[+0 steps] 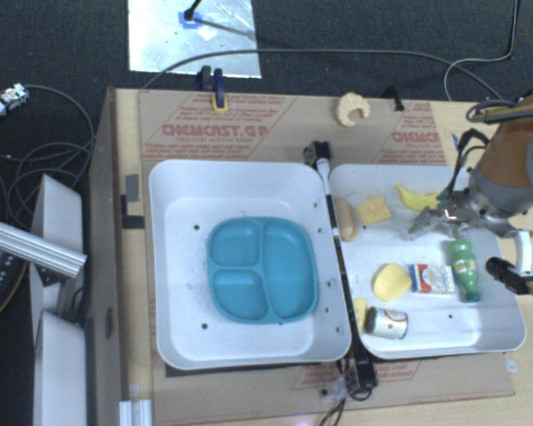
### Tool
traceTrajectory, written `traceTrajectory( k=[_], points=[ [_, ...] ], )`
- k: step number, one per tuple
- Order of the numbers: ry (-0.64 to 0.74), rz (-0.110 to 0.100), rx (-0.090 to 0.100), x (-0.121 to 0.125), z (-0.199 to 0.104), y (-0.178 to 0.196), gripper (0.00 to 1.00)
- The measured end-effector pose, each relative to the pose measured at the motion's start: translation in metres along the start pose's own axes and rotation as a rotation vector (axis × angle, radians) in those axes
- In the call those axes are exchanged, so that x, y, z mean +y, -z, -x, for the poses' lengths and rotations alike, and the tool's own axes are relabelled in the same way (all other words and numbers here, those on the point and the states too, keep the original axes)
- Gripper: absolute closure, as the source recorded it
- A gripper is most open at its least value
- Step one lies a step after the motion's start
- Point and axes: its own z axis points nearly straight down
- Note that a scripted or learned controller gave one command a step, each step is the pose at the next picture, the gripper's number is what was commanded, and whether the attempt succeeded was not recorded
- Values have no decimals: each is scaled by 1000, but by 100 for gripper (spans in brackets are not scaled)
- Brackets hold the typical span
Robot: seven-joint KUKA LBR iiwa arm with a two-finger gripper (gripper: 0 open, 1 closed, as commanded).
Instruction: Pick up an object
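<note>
- Bench [275, 122]: cardboard-topped, carrying both bins.
- Left bin [182, 193]: well apart from the tool, holding a blue divided plate [262, 269].
- Right bin [493, 327]: the tool [435, 220] hangs over its far part; whether it is released or clenched cannot be told.
- Green bottle [465, 270]: just below the tool, lying flat; judged light, rigid, smooth and prone to roll; take across the body.
- Yellow round piece [392, 282]: below-left of the tool; likely light toy food.
- Small printed box [433, 279]: between those two; flat, stiff.
- Banana [415, 197]: just beside the tool; curved, probably slippery plastic.
- Cheese wedge [373, 210]: left of the tool.
</note>
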Motion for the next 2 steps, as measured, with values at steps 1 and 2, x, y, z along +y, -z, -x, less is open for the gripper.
traceTrajectory(
  k=[1, 2],
  points=[
    [-1, 0, 0, -37, 0, 15, 0],
    [1, -1, 1, -49, -26, 0, 0]
  ],
)
